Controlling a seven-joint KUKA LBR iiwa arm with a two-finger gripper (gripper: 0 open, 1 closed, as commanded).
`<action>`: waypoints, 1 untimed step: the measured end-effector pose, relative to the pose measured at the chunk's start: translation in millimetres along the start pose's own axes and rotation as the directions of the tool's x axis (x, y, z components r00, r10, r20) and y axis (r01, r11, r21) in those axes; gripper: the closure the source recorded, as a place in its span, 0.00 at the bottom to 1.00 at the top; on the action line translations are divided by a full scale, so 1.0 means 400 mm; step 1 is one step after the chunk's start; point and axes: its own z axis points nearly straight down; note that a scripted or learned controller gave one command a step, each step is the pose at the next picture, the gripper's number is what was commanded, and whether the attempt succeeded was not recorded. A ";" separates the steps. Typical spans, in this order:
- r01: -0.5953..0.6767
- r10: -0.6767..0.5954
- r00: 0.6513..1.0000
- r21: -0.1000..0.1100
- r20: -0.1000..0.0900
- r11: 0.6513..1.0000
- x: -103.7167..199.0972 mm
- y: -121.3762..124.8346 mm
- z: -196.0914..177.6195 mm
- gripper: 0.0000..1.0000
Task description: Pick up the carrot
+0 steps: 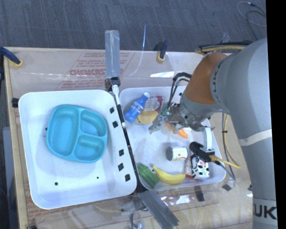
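Orange carrot [181,131] is seen just at four o'clock of the gripper [168,120]; jaw state cannot be told.

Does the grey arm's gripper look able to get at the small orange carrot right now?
Probably yes: the gripper is already right beside the small orange carrot in the right bin, with nothing lying over the carrot.

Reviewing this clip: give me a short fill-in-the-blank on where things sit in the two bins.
1. The blue tray lies in the ____ bin.
2. The banana lies beside a ____ vegetable.
3. The gripper is over the ____ bin, close to the carrot.
4. The bottle has a ____ colour.

Missing words: left; green; right; blue
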 end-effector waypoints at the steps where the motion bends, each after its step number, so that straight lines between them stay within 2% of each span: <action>1: -0.240 0.240 0.971 0.000 -0.001 0.971 0.144 -0.108 -0.040 0.00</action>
